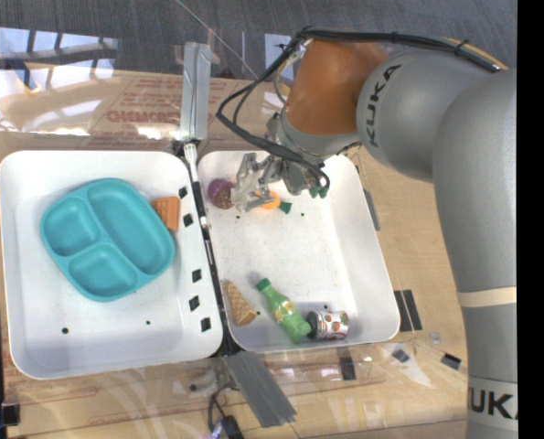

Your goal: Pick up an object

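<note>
My gripper [256, 190] hangs low over the far part of the right bin [345, 273], its metal fingers pointing down beside a small orange carrot-like piece [270, 205]. A purple round object [220, 192] lies just left of the fingers. At the bin's near edge lie a green bottle [283, 312], a small red-and-white can [330, 324] and a tan cone-shaped piece [239, 303]. I cannot make out whether anything sits between the fingers.
The left bin [34, 337] holds a teal divided plate [107, 237] and an orange-brown block [167, 212] at its right side. A divider [198, 245] separates the bins. The arm's bulk covers the right bin's far right corner.
</note>
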You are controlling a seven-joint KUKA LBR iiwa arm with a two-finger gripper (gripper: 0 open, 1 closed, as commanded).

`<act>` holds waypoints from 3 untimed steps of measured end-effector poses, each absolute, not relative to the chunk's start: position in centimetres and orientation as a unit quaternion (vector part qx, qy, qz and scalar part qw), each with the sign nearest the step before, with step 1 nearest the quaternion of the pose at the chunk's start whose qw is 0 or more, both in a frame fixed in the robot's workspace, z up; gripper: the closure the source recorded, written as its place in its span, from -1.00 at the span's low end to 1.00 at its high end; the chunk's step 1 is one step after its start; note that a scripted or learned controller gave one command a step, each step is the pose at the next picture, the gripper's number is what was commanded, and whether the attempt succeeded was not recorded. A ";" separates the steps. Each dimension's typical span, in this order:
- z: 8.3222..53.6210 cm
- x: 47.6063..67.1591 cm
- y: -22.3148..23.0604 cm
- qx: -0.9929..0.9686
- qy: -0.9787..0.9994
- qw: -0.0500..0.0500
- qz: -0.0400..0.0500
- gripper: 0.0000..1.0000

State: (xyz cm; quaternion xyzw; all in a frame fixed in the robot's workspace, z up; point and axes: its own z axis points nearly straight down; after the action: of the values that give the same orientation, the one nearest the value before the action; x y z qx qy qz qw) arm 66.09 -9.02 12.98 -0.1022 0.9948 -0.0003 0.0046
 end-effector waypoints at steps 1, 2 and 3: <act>9.3 65.6 -9.2 -0.178 0.984 -0.003 0.000 1.00; 9.2 65.7 -9.0 -0.261 0.965 -0.001 0.000 1.00; 9.3 65.8 -9.2 -0.304 0.953 0.001 0.000 1.00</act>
State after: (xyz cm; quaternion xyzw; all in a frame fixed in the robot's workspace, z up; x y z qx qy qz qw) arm 65.80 -9.24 9.28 -0.3042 0.9526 -0.0002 0.0010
